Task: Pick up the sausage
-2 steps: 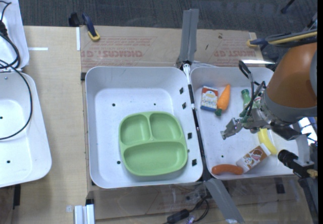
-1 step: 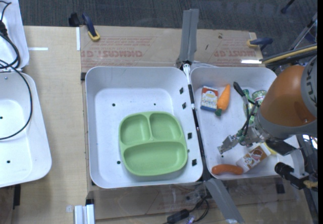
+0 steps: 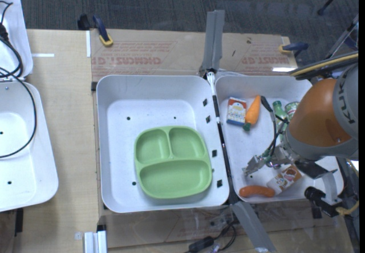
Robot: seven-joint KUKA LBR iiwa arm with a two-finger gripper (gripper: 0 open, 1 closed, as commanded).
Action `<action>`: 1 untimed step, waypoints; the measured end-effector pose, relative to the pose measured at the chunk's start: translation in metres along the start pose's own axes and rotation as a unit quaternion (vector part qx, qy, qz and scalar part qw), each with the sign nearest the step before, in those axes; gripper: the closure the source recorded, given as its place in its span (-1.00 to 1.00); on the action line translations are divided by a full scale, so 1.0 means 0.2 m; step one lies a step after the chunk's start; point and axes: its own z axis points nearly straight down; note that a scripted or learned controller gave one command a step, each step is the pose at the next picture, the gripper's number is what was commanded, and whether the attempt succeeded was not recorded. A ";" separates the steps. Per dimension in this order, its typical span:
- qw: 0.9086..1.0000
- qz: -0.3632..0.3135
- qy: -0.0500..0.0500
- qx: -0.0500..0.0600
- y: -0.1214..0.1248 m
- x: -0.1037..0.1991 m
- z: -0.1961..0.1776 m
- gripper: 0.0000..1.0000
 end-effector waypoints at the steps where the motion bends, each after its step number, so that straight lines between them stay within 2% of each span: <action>1: 1.000 -0.006 0.000 -0.001 -0.01 -0.04 0.00 -1.00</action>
